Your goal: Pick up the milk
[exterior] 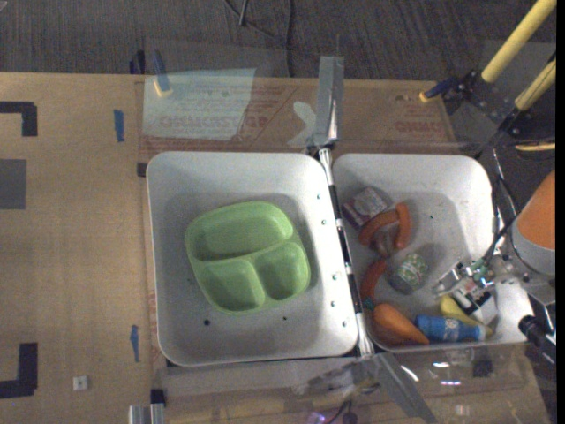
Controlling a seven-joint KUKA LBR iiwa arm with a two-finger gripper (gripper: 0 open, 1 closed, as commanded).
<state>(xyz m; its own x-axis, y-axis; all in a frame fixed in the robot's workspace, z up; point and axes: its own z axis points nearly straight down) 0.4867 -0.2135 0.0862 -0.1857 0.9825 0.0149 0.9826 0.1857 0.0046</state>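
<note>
Divided tray (248, 256) in left bin (168, 193); carrot (397, 325) in right bin (468, 179).

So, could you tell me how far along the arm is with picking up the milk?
Nothing looks finished yet. The small milk carton lies at the upper left of the right bin, beside an orange-capped bottle, with nothing gripping it. The gripper sits low at the bin's right side, apart from the carton, near a blue bottle. Reaching the carton, grasping and lifting all remain.
</note>
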